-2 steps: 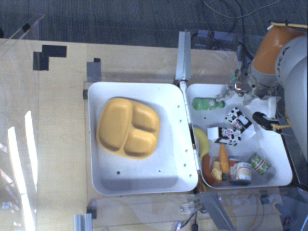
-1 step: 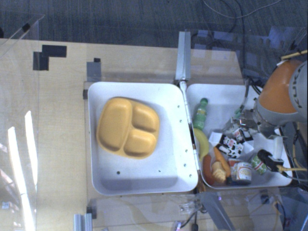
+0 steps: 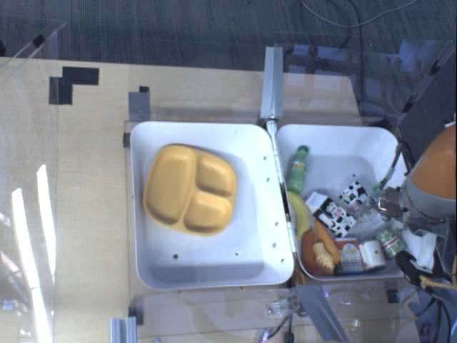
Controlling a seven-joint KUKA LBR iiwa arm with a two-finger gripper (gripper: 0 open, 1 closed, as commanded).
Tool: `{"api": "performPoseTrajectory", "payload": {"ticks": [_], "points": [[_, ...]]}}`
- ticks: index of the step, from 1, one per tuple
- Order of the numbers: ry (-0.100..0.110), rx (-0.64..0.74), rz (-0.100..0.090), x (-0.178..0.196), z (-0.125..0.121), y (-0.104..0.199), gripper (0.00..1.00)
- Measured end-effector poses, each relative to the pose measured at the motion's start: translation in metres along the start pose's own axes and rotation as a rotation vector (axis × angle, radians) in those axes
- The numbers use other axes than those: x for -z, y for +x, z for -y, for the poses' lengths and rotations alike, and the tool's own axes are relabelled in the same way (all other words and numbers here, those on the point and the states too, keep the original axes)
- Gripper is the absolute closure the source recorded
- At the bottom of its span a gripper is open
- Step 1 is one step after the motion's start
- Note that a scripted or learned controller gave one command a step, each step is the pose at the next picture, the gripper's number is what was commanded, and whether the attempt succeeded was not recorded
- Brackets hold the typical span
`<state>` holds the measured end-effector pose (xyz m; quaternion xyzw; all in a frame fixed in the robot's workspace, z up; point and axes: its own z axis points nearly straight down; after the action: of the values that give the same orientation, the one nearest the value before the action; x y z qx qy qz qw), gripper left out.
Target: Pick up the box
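In the right bin (image 3: 335, 145), toward its front right part, lies the box (image 3: 353, 194), small and printed in a black-and-white cow pattern, tilted on its corner. Touching it on the left is a second cow-patterned carton (image 3: 334, 216) with a dark and red edge. Along the bin's left wall stands a green bottle (image 3: 297, 168) with a green cap, and just below it a yellow banana (image 3: 301, 215) curves down toward an orange-red fruit (image 3: 318, 251) at the front. Beside that fruit sit a blue-labelled packet (image 3: 350, 259), a small white carton (image 3: 371, 254) and a green can (image 3: 390, 243), all crowded near the front wall. The arm (image 3: 433, 177), grey with its orange band, comes in from the right over the bin's right rim; its end effector (image 3: 382, 204) sits low just right of the box, and whether it is wide or narrow cannot be made out. The left bin (image 3: 243, 256) holds a yellow divided tray (image 3: 190, 189) with three compartments. Both bins rest on the wooden table (image 3: 78, 191).
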<state>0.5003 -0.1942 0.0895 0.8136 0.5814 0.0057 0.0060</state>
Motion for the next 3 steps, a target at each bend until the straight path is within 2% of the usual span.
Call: {"api": "performPoseTrajectory", "payload": {"ticks": [1,2,3], "points": [[0.0,0.0,0.0,0.0,0.0,0.0,0.0],[-0.006,0.004,-0.001,0.012,-0.003,0.002,1.0],[-0.001,0.271,0.001,0.001,-0.01,0.05,1.0]]}}
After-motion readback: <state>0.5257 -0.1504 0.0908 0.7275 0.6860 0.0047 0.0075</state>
